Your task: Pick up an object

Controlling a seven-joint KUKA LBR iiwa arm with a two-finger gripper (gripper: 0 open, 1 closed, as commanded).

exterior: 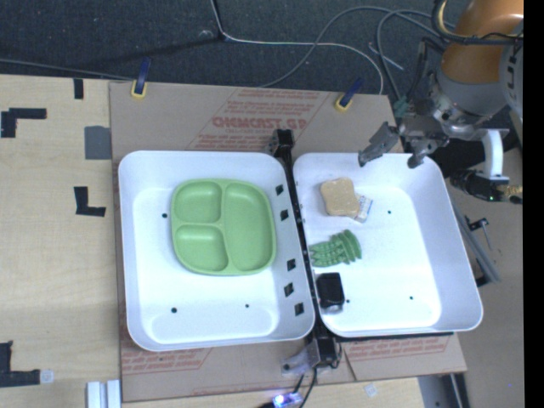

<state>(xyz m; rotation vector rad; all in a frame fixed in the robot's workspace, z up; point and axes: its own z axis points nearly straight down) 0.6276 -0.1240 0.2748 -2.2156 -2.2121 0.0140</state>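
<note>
Hand (394, 150) hangs over the far rim of the right bin (442, 253), near its back edge; the two fingers stand apart, one dark tip to the left and one to the right, with nothing between them. Grey wrist and orange band of the arm (480, 32) rise toward the top right corner.

Objects in the right bin, all clustered along its left side:
- tan sponge-like block (338, 196), nearest the hand but well apart from it, lying flat in the far left part of the bin; a small pale wrapper or scrap (363, 208) touches its right edge.
- green ridged toy (336, 250), just in front of the block, lying on its side.
- small black block (330, 290), just in front of the green toy, close to the bin's left wall.

Left bin (144, 253) holds a green divided plate (224, 226) with three compartments, lying flat around the bin's middle.

Both bins sit side by side, joined by black clips along the shared edge, on a cardboard sheet (246, 117) with red print, which lies on the tabletop (51, 228). Cables (340, 32) trail across the dark floor behind.
</note>
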